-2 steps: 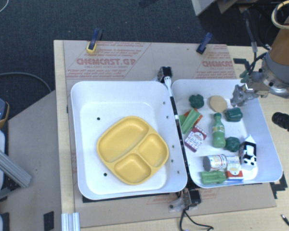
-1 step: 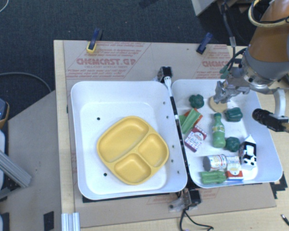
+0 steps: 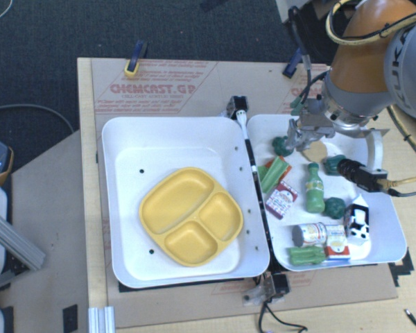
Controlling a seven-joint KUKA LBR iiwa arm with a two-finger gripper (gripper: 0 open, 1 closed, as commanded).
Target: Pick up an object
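Counter (image 3: 159, 82): we see brown board under both bins, dark carpet beyond.
Jaws (image 3: 299, 139): we cannot tell their opening.
Objects: green bottle (image 3: 314, 186) just below the jaws, in the right bin (image 3: 395, 238).
Hidden: fingertips blurred among toys.

You saw the gripper (image 3: 299, 136) low over the right bin's (image 3: 395, 234) far end, near a dark green piece (image 3: 283, 145). A green bottle (image 3: 314, 186) and can (image 3: 319, 234) lay nearby; the left bin (image 3: 118, 186) bore a yellow divided plate (image 3: 191, 216).
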